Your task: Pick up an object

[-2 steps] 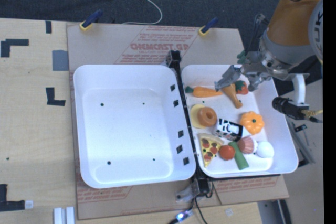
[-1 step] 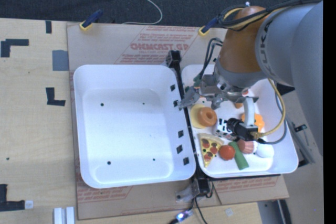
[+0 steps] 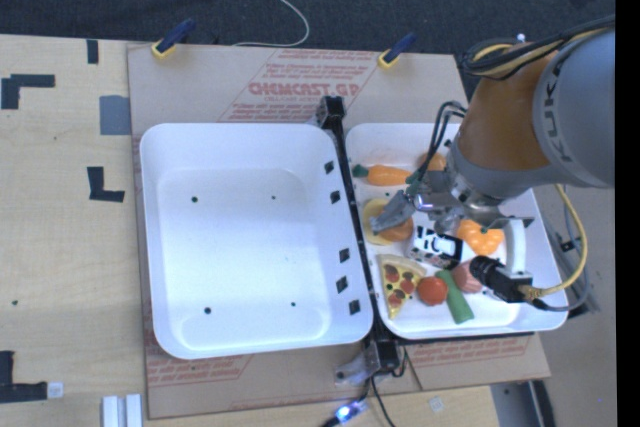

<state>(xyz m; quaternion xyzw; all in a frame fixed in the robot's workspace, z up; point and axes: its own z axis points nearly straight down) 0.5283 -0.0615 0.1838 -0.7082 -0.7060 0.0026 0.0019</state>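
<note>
Toy pizza slice (image 3: pixel 398 283) lies in the right bin (image 3: pixel 540 317); hand (image 3: pixel 400 212) above, grip state unclear.

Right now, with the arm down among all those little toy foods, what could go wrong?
The toys are packed close in the right bin: the pizza slice, tomato and green piece touch, so a grab might catch two or slip off. The gripper sits close to the divider and could bump it. The carrot could get nudged aside.
</note>
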